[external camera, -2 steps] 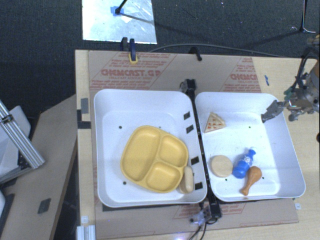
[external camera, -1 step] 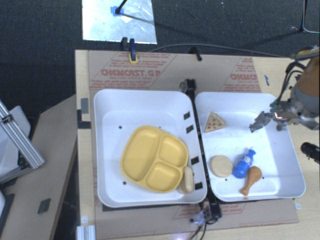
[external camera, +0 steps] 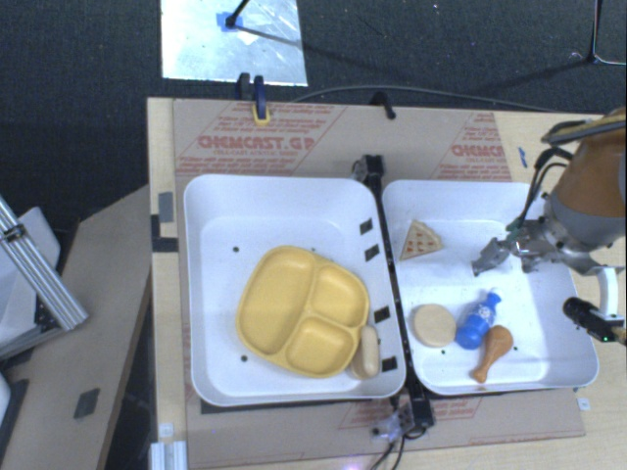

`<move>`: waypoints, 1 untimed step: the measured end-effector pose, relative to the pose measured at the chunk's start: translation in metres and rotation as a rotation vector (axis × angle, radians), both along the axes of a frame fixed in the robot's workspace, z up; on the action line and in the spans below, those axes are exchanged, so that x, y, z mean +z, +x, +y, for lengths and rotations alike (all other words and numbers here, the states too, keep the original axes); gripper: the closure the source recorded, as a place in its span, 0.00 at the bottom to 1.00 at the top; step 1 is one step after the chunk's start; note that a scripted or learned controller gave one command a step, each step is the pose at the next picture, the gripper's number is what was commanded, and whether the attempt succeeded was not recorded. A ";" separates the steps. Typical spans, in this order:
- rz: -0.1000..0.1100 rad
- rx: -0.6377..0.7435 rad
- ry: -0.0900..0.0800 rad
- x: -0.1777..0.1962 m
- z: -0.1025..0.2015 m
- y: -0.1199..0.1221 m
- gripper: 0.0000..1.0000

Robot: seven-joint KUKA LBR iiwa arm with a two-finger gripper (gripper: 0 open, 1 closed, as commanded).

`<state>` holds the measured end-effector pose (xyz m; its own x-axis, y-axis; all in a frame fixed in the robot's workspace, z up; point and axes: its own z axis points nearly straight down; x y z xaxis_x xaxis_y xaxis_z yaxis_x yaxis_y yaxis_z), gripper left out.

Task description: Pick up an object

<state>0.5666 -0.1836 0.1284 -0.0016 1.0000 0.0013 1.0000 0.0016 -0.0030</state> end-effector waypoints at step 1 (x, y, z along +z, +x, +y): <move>-0.001 0.000 0.000 -0.046 0.001 0.000 0.00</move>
